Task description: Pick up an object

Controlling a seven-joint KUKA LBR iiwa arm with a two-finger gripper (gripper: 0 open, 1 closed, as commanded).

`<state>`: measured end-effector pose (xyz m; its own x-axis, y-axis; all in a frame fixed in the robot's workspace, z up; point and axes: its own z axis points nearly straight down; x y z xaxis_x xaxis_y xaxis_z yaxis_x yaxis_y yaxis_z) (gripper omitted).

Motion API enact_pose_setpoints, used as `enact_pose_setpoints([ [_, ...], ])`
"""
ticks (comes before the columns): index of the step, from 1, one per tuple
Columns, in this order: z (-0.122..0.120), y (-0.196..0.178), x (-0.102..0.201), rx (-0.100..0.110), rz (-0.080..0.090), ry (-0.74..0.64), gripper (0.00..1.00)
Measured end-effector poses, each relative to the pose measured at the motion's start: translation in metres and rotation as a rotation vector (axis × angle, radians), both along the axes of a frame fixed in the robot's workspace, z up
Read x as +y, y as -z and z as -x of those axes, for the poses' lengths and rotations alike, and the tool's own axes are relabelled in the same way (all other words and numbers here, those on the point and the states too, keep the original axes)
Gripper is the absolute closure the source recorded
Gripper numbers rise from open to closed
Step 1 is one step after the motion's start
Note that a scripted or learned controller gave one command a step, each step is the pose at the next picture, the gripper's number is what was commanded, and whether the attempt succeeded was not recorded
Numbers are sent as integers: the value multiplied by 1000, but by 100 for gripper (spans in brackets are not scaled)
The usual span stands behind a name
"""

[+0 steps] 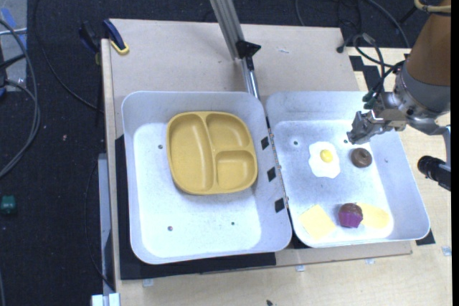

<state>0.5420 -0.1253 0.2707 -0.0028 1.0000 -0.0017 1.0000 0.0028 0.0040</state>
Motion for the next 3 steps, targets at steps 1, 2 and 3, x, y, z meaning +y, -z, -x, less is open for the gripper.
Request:
enact_pose_setpoints([
  [1,18,12,52,6,-2,-2,100],
  [2,28,18,113,5,-2,-3,100],
  [3,29,34,164,7,-2,-3,100],
])
